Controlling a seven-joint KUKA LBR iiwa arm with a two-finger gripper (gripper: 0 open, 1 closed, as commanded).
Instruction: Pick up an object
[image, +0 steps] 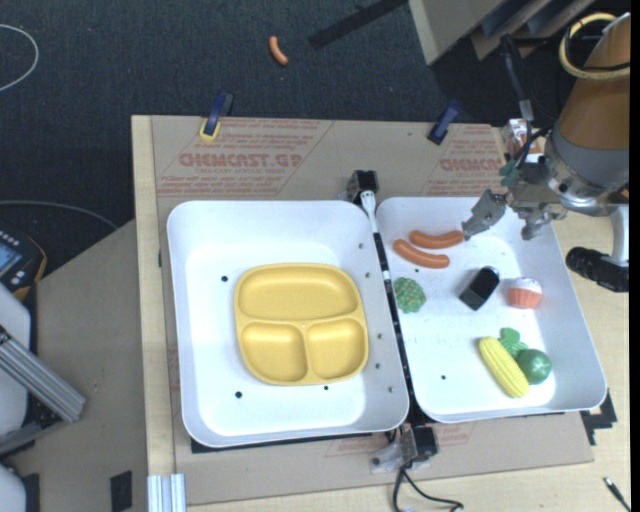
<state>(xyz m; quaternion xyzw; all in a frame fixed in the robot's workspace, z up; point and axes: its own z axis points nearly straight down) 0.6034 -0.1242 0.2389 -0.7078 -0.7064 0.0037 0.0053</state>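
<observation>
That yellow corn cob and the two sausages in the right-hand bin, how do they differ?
The corn cob is yellow and ridged with kernels; the sausages are smooth and orange-red. The corn is one thicker piece lying near the bin's front edge, beside green vegetables; the sausages are a thinner pair lying close together towards the back, near the tool. The corn slants steeply; the sausages lie nearly crosswise. Both look like toy food, long with rounded ends.
</observation>
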